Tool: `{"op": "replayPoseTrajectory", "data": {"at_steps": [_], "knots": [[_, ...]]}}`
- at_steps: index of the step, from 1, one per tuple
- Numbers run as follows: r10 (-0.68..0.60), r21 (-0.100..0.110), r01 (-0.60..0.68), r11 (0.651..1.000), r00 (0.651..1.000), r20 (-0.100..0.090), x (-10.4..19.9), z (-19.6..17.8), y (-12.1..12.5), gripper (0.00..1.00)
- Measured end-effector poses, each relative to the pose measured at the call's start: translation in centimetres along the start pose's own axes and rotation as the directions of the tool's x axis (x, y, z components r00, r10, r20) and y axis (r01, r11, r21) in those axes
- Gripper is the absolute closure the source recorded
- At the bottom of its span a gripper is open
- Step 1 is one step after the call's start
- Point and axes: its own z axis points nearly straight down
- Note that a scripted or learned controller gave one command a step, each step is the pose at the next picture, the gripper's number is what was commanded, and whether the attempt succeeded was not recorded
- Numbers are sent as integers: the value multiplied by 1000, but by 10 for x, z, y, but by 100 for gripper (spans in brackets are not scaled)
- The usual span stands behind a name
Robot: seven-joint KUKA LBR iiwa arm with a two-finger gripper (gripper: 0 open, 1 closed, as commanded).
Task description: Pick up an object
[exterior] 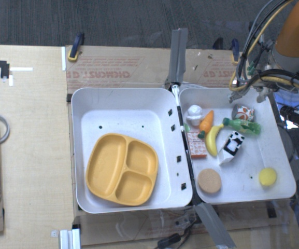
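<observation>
Reaching in from the frame's upper right, the arm (293, 30) is hanging over the right bin (281, 188); its claw is lost among cables, so I cannot tell its state. Lying in that bin are a banana (213, 140), carrot (206, 121) and lemon (267, 177). A yellow tray (122, 168) is sitting in the left bin (87, 108).

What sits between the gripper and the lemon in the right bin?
Nothing visible. The gripper hovers at the right bin's far edge; the lemon lies alone on bare floor near the front right corner. The green toy and can sit just below the gripper.
</observation>
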Motion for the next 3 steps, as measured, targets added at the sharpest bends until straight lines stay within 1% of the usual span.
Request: {"op": "replayPoseTrajectory", "data": {"at_steps": [1, 2, 3], "knots": [[-99, -2, 99, 995, 995, 1, 27, 127, -34, 0], [-99, -2, 99, 995, 995, 1, 26, 126, -34, 0], [-239, -4, 239, 971, 971, 9, 43, 125, -50, 0]]}}
